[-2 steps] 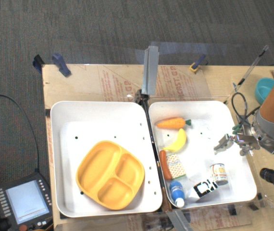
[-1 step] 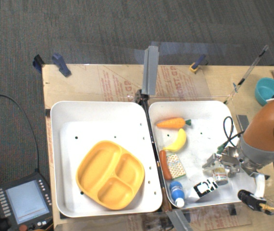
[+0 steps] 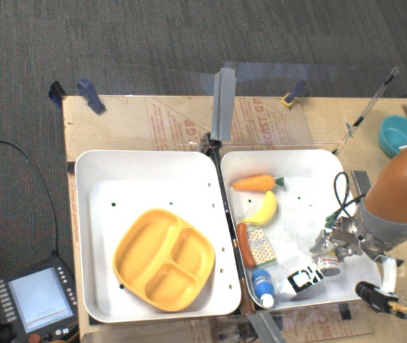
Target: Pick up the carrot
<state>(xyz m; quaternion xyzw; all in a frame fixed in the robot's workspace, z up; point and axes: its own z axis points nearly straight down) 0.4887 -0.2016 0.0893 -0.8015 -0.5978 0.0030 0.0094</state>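
The carrot point(image 3: 255, 184), orange with a green tip, lies on its side near the back left of the right bin point(image 3: 310, 164). My gripper point(image 3: 305, 279) hangs low over the front of that bin, well to the right of and in front of the carrot. Nothing is visibly held in it. The grey wrist point(image 3: 340, 245) with its cables sits just behind the gripper, and the orange band point(image 3: 395, 191) shows at the right edge.
In the right bin a banana point(image 3: 264, 209) lies just in front of the carrot, then a red sausage point(image 3: 243, 243), a patterned packet point(image 3: 260, 247) and a blue bottle point(image 3: 263, 286). The left bin point(image 3: 93, 184) holds a yellow divided plate point(image 3: 164, 259).
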